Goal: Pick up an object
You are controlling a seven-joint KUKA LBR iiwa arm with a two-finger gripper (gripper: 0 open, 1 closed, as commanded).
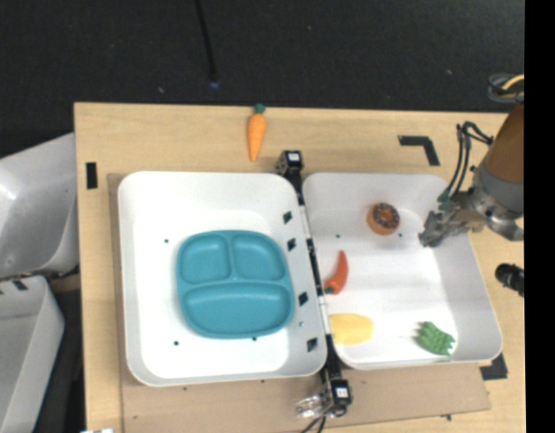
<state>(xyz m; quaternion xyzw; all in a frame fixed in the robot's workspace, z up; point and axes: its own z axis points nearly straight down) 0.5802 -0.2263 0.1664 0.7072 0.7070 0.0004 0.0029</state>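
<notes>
Donut (383,217) toy, right bin (457,282) upper middle: looks light, rigid; pinch across rim. Fingers (430,234) nearby, gap unclear, can't tell.

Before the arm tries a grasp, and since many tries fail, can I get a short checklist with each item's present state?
1. Objects in the right bin lie apart: ok; donut, red pepper, yellow piece and green piece do not touch.
2. Gripper is over the right bin: ok, near its right wall.
3. Gripper carries nothing: cannot tell.
4. Nearest target: ok, the donut, to the gripper's left in the camera view.
5. Carrot lies on the bench outside both bins: not ok as a target.
</notes>
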